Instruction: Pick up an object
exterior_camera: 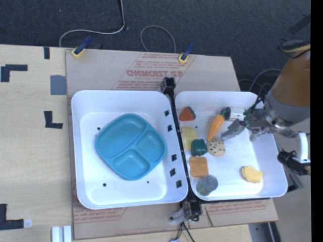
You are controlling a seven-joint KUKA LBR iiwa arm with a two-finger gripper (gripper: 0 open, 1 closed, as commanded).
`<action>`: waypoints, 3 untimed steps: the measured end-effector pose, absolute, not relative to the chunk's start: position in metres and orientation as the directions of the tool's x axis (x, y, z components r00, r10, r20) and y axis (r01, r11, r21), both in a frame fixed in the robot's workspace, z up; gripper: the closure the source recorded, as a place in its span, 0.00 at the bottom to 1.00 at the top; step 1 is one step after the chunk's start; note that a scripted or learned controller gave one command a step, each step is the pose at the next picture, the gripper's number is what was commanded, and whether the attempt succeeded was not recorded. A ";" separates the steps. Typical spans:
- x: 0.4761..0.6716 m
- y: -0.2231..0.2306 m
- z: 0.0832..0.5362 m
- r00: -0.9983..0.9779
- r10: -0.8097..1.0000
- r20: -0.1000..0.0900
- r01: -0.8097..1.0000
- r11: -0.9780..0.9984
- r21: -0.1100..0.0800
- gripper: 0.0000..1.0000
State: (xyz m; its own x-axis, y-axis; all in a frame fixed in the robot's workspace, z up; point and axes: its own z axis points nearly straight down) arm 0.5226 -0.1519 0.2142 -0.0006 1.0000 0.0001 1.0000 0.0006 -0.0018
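Several small food items lie loose in the right bin (pixel 262 185), centre-right of frame; the carrot (pixel 215 126) sits nearest the gripper (pixel 236 128), positioned beside it for a grasp. Finger opening cannot be told; nothing visibly held.

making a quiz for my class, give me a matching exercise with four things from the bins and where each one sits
Things:
1. tray
2. carrot
3. yellow piece
4. grey disc

Places:
A. right bin, near corner by the divider
B. left bin, middle
C. right bin, near right part, apart from the rest
D. right bin, upper middle, just left of the claw

Pairs: 1-B, 2-D, 3-C, 4-A
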 end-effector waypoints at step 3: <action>0.625 -0.123 0.096 -0.002 1.000 -0.003 1.000 0.002 0.004 1.00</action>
State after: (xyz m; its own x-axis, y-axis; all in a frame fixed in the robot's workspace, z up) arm 0.6250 -0.1234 0.0963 -0.0020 1.0000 -0.0027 1.0000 0.0020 0.0037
